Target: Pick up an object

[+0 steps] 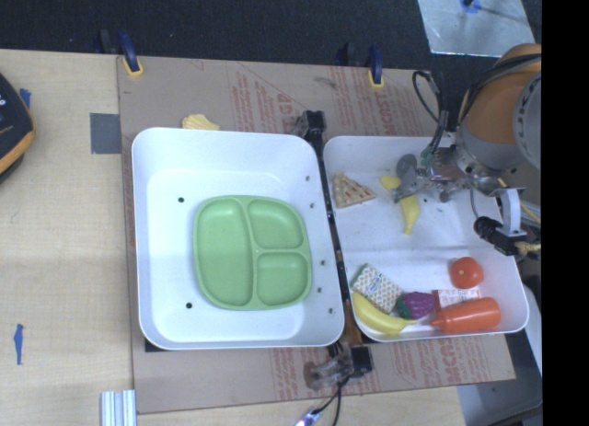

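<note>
My gripper [420, 181] hangs low over the back part of the right bin [515, 277], on the grey arm with the orange band [502, 93] that comes in from the right. A small yellow piece [409, 214] lies just below it, and another yellow bit [390, 180] lies at its left side. A waffle wedge [351, 190] rests near the bin's left wall. Along the front lie a red tomato [467, 272], an orange carrot [466, 315], a purple grape bunch [417, 305], a banana [377, 319] and a checkered cracker [376, 283].
The left bin [147, 231] holds a green divided plate [250, 251]. A yellow scrap [199, 122] lies on the cardboard behind that bin. Blue clamps [130, 52] hold the cardboard's back edge. A black and orange device [11, 130] sits at the far left.
</note>
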`<state>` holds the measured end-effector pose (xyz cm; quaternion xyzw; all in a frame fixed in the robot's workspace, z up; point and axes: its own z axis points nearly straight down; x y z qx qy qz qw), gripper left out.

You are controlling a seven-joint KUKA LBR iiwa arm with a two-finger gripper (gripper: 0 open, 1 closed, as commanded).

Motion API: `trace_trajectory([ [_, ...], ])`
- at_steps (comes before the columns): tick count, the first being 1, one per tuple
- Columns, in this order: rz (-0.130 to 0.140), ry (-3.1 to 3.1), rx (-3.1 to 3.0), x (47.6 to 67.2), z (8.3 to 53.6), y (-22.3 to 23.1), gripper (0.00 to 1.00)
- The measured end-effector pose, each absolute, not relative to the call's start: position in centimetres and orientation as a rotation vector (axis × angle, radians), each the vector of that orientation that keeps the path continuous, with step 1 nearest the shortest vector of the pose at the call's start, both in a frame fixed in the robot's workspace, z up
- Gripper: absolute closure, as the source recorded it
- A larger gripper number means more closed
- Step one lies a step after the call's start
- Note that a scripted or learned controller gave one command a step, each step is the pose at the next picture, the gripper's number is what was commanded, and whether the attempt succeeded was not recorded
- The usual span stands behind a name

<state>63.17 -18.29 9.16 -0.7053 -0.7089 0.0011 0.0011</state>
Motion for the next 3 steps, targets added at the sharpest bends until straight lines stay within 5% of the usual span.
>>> trace_trajectory([
  [1,0.005,-2.23,-2.211,63.2,10.3,-18.4,1.0],
  [2,0.01,-2.223,-2.213,64.1,9.3,-17.8,1.0],
  [3,-0.001,-2.227,-2.215,65.7,19.3,-8.3,1.0],
])
